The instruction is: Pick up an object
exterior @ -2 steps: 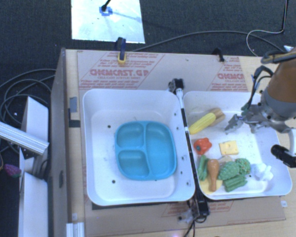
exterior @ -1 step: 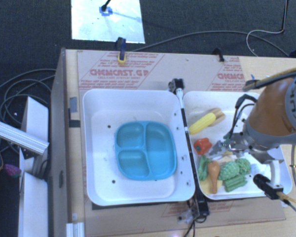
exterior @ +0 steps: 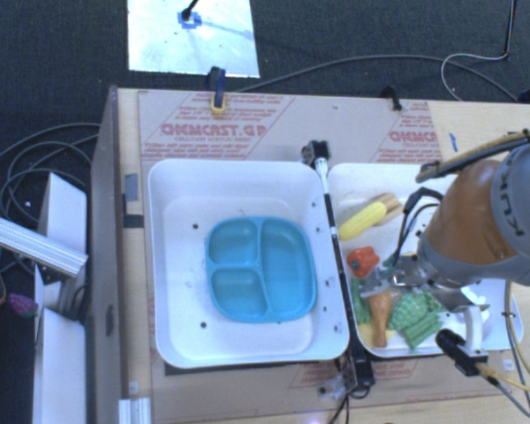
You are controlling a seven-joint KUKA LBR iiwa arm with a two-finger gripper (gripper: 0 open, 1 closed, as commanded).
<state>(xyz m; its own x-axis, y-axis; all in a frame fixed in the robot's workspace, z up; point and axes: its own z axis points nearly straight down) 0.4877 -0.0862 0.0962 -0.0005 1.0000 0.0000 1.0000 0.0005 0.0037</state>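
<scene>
Camera view: the grey arm with its orange band (exterior: 466,208) reaches over the right white bin (exterior: 358,177); its two-finger gripper (exterior: 390,279) sits low there, and whether it is clenched or released cannot be told. Just beside it lie a red toy pepper (exterior: 363,260), an orange toy drumstick (exterior: 381,314) and a green textured toy (exterior: 415,316), with a yellow toy corn cob (exterior: 364,220) farther up. A blue divided plastic plate (exterior: 260,268) lies well apart in the left white bin (exterior: 177,193).

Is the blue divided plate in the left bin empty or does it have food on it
Empty. The blue divided plate shows bare compartments; the toy food lies in the right bin.
</scene>
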